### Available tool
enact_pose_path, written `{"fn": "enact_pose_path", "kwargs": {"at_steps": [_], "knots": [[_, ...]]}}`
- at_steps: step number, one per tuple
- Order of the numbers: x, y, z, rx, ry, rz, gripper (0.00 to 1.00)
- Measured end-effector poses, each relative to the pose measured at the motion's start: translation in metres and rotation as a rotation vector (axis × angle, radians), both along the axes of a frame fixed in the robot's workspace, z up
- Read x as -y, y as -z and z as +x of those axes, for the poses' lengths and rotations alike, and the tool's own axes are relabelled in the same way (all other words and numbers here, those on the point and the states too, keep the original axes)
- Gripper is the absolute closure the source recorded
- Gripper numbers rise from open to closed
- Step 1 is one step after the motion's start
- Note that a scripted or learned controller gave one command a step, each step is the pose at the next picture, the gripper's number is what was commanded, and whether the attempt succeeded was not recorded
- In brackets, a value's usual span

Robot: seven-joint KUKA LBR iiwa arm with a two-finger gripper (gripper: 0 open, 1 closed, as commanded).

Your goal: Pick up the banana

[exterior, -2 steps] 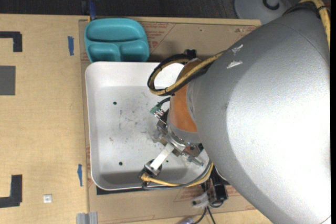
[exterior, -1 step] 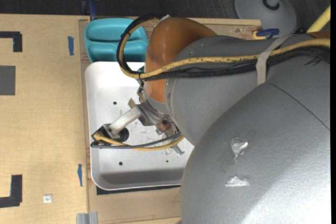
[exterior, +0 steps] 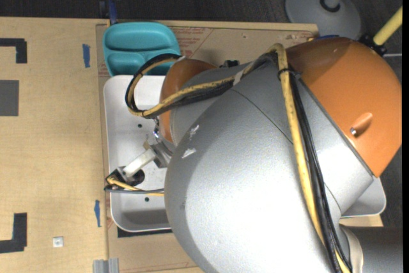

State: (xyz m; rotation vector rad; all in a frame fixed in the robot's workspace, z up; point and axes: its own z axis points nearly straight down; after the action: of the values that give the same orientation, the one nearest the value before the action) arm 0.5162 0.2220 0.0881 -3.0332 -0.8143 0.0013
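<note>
One white bin (exterior: 118, 131) lies under the arm (exterior: 255, 169); end effector (exterior: 157, 149) grip unreadable, I cannot tell; banana probably light, soft, bruisable; clasp mid-body gently.

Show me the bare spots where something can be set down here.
Bare: the white bin floor along its left wall, below the teal container, and a strip at its lower edge. The tan board left of the bin is mostly bare. Crowded: the grey arm covers the rest of the bin.
</note>
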Motion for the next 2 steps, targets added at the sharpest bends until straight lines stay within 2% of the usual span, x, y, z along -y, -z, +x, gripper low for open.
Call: {"fn": "enact_pose_path", "kwargs": {"at_steps": [1, 2], "knots": [[-0.0013, -0.011, 0.0009, 0.001, -0.005, 0.002, 1.0], [-0.0018, -0.0206, 0.0007, 0.0, -0.008, 0.002, 1.0]]}}
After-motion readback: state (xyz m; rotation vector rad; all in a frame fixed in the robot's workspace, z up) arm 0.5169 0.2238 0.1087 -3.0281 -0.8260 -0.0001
